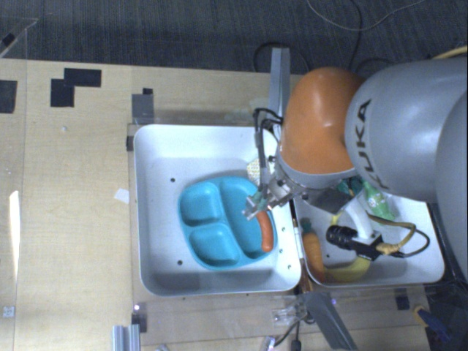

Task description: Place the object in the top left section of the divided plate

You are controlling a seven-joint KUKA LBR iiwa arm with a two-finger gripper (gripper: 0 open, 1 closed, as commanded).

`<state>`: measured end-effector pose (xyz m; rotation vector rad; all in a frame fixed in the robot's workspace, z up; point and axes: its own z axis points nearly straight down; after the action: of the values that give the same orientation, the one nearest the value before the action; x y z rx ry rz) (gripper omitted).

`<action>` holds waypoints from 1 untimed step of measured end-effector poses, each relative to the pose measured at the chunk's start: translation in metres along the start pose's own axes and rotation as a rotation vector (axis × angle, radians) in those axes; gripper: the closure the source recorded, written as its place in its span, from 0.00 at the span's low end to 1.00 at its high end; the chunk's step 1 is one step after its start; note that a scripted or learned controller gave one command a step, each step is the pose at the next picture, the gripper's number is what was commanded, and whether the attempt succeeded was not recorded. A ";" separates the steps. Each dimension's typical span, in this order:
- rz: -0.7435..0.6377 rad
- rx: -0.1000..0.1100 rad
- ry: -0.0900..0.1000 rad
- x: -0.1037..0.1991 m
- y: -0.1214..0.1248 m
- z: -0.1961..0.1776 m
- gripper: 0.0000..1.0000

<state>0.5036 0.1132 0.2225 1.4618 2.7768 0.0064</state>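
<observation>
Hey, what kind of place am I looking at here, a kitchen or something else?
Probably a robotics lab, not a kitchen: a KUKA arm reaches over two white bins, cables trail across grey carpet, and a blue divided plate serves as a test prop.

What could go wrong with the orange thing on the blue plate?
The orange sausage-shaped object lies along the right rim of the blue divided plate, right under the gripper. It might roll off that rim into the white bin, or never reach the top left section.
</observation>
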 end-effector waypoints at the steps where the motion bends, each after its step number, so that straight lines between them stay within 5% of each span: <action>1: 0.001 0.001 0.001 0.057 0.021 -0.016 1.00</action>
<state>0.4885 0.1725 0.2389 1.4630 2.7772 0.0059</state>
